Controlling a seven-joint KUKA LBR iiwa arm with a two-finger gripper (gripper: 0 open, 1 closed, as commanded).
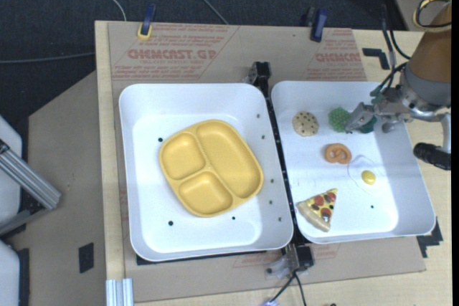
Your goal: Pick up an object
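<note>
Nearest the lens, at the lower edge of the right shallow white plastic bin (409, 222), lies one toy pizza slice (319, 208), a flat yellow wedge with red dots; its long axis runs on a slant, tip toward the lower left, crust toward the upper right. Count in that bin: five small items. Others are one small yellow round piece (368, 178), one glossy brown pretzel-shaped toy (337, 153), one pale round cookie with dark chips (305, 123), and one bumpy green broccoli-like toy (339, 118) near the bin's far wall. Left shallow white plastic bin (136, 154) holds one item: a smooth yellow plastic plate with three compartments (209, 167), rounded corners, set askew to the bin walls. Two bins sit side by side on a brown cardboard sheet (215, 46) printed with red lettering. Grey two-finger gripper (364, 118) sits low over the right bin just beside the green toy, touching or nearly so; whether it is open, closed or gripping cannot be told, since the tips blur into a teal patch there.
</note>
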